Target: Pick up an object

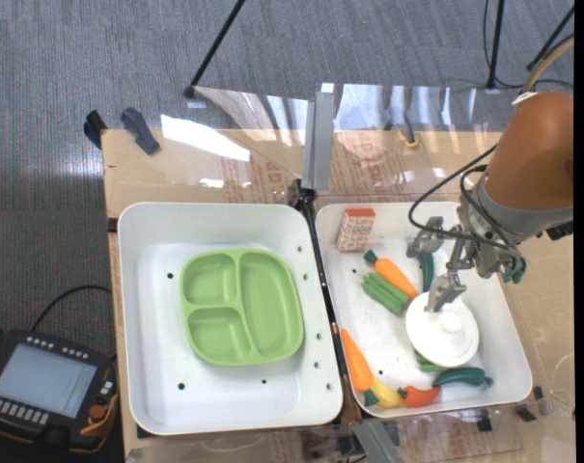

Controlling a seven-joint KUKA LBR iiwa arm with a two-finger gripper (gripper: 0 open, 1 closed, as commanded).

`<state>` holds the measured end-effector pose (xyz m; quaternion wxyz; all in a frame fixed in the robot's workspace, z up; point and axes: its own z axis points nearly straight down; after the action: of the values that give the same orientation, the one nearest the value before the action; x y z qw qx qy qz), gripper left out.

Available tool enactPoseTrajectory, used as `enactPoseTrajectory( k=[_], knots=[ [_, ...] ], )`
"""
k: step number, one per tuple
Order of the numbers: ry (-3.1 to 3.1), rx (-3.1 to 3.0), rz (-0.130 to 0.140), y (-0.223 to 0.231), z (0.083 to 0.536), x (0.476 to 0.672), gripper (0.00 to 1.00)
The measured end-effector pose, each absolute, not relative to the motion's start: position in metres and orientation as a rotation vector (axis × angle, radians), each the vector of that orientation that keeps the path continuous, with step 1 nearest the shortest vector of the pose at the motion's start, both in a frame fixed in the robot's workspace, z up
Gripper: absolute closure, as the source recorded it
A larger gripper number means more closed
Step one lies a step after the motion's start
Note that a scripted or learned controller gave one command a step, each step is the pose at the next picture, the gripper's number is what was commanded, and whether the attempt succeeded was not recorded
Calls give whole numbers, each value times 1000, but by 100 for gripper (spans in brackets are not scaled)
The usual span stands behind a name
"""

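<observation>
Tool (447,276) hovers over white lid (443,334) (hiding green vegetables (427,266)).

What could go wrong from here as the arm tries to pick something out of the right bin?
1. The pincer hovers at the rim of the white lid, a wide, flat shape that its fingers may slip off.
2. The toys are crowded: the carrot and green beans lie side by side, so a grab could nudge a neighbour or catch two.

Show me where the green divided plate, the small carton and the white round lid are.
green divided plate (241,307): camera view, its middle ridge.
small carton (354,231): camera view, its front face.
white round lid (442,333): camera view, its top.
</observation>
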<state>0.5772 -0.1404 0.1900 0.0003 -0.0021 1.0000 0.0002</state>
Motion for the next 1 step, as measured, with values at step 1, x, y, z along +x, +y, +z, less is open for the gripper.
enactPoseTrajectory(
  k=[1],
  knots=[
    [3142, -169, 7, -115, 84, 603, 0]
  ],
)
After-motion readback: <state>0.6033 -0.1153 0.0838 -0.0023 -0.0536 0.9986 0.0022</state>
